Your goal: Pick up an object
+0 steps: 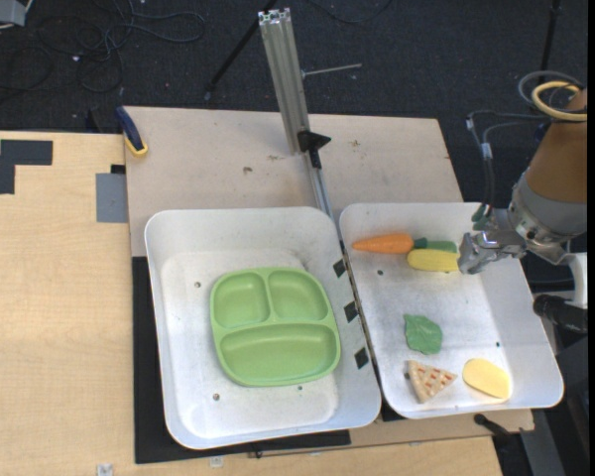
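The right bin holds an orange carrot, a yellow corn piece with a green end, a green leafy piece, a pizza slice and a yellow lemon-shaped piece. My gripper hangs low over the bin's back right part, right beside the corn's right end. I see nothing held in it.
The left bin bears a green divided plate. A metal post rises behind the bins. A blue and yellow tool lies at the board's far left corner. The arm's grey and orange body stands over the right bin's right rim.
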